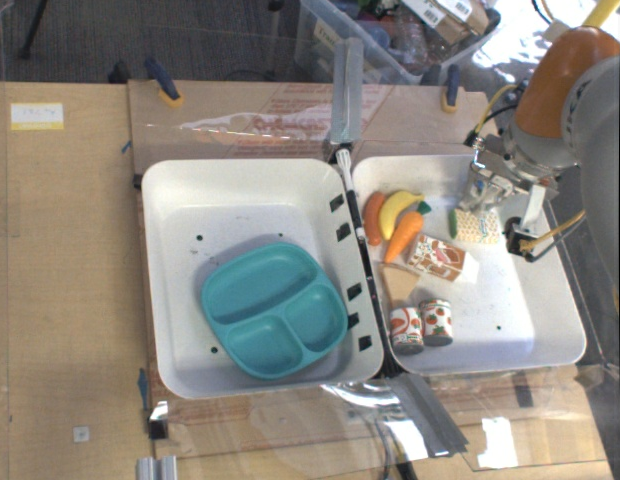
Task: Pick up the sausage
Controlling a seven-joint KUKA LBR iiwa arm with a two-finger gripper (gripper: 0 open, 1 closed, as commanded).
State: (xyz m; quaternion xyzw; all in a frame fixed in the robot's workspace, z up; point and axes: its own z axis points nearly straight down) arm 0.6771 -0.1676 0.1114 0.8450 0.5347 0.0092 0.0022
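Observation:
The sausage (372,216) is a reddish-orange oblong lying against the left wall of the right bin (510,318), next to a yellow banana (400,211). My gripper (486,194) hangs over the back right part of that bin, well to the right of the sausage. It is just above a pale speckled block with a green edge (476,226). Nothing shows as held in it.
An orange carrot (404,236), a small carton (437,259), a brown slab (398,284) and two small cans (421,325) lie in the right bin. A teal divided plate (274,311) sits in the left bin (190,198). A divider bar (350,238) separates the bins.

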